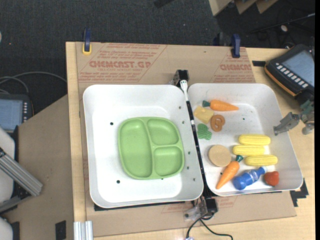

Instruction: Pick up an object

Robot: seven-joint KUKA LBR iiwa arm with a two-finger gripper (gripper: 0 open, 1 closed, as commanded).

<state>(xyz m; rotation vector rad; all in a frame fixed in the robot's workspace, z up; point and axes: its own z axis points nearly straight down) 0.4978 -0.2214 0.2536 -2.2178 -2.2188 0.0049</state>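
Note:
The right bin (pixel 260 96) holds several toy foods. A carrot (pixel 223 105), a pale yellow piece (pixel 203 115), a brown ring (pixel 217 122) and a small green piece (pixel 202 131) lie near its left wall. Three corn cobs (pixel 254 150) are stacked toward the right, with a tan disc (pixel 219 155) to their left. Along the front lie a second carrot (pixel 228 174), a blue bottle (pixel 247 178) and a red piece (pixel 271 178). My gripper (pixel 290 123) hovers at the bin's right rim, above and right of the corn, with nothing visibly in it.
The left bin (pixel 100 104) holds a green divided plate (pixel 150 147). A black and orange handheld pendant (pixel 295 69) lies on the bench behind the gripper. Clamps (pixel 235 45) sit on the board's far edge, and a cable runs out at the front.

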